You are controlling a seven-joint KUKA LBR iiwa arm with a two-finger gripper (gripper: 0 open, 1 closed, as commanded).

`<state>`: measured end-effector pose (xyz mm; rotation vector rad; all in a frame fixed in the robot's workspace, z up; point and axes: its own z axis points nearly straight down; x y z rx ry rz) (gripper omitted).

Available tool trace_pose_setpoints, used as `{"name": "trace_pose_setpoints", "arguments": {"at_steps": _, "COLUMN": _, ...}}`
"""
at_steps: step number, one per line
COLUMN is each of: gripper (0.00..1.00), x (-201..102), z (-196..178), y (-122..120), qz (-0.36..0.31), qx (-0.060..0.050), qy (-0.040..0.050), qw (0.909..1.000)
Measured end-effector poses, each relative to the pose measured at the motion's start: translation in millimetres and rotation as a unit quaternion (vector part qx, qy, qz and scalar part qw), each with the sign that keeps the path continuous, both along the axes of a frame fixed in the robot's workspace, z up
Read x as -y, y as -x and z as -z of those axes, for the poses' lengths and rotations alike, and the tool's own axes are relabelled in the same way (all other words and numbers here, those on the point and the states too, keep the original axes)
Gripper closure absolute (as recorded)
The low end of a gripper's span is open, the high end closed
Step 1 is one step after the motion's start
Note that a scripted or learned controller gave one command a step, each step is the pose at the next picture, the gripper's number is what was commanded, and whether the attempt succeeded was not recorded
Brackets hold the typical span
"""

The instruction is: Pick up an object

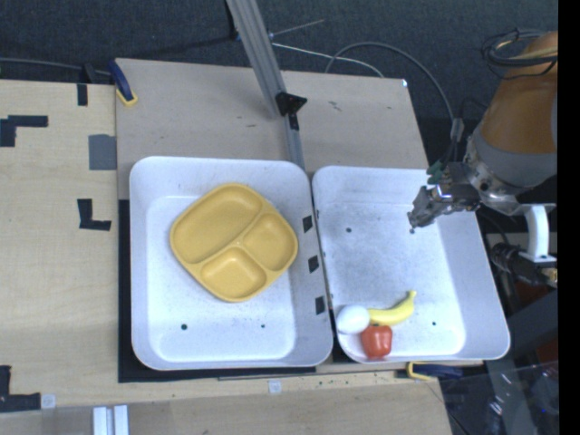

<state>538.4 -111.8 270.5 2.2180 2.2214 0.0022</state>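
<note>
The arm (517, 125) is cut off by the frame's 3 o'clock edge, so only its orange band and grey wrist show, and the fingers (422, 208) at its end form a small dark cluster over the right bin (471, 243); they look drawn close together with nothing between them, though they are too small and dark to be sure of the gap. They sit toward the 1 o'clock part of that bin, above its bare speckled floor. Three small things are crowded in the bin's 7 o'clock corner: a white egg-shaped object (352, 318), a yellow banana (395, 310) just at its 3 o'clock side, and a red object (377, 340) at the banana's 6 o'clock, whose kind is hard to make out. The three touch or nearly touch one another and press against the bin's near wall. From the fingers this cluster lies toward 7 o'clock, well apart. The left bin (145, 243) holds a yellow divided plate (234, 241) with three compartments, lying flat near its middle. A grey metal post (258, 43) slants up from the bench (199, 107) toward 12 o'clock, its top cut off.
</note>
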Motion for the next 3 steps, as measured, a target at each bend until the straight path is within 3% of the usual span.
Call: {"name": "trace_pose_setpoints", "arguments": {"at_steps": 3, "gripper": 1.0, "x": -164.8, "z": 10.3, "y": -50.1, "qz": -0.003, "qx": -0.002, "qy": -0.0007, "qw": 1.0}}
